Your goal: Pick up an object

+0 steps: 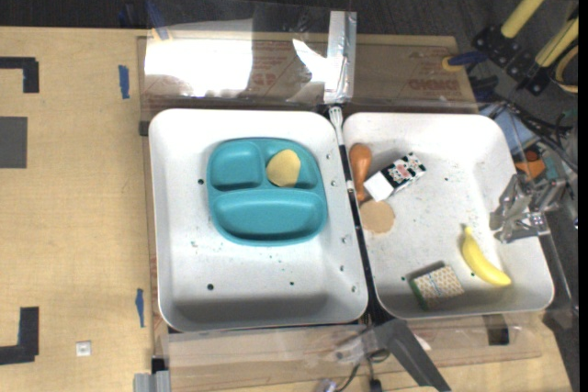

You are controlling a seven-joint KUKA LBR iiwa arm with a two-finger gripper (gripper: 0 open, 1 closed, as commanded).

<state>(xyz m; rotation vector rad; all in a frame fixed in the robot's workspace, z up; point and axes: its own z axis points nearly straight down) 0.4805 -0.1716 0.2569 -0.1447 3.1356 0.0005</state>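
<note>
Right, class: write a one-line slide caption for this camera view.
Metal two-finger gripper at the right white bin's edge, near a yellow banana; teal divided plate in the left bin.

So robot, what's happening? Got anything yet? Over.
Gripper at right bin's right rim, nothing seen held. Banana close beside it. Path looks clear.

Two shallow white bins side by side on a bench: left bin (175, 225), right bin (459, 142). In the left, a teal divided plate (266, 211) carrying a yellow round piece (284, 167) in its upper right compartment. In the right, an orange sausage-like piece (360, 162), a black-and-white patterned packet (397, 174), a tan round disc (377, 217), a banana (481, 260), a speckled sponge-like block (437, 284). At the right bin's right rim, the metal gripper (522, 214), just beside the banana
</note>
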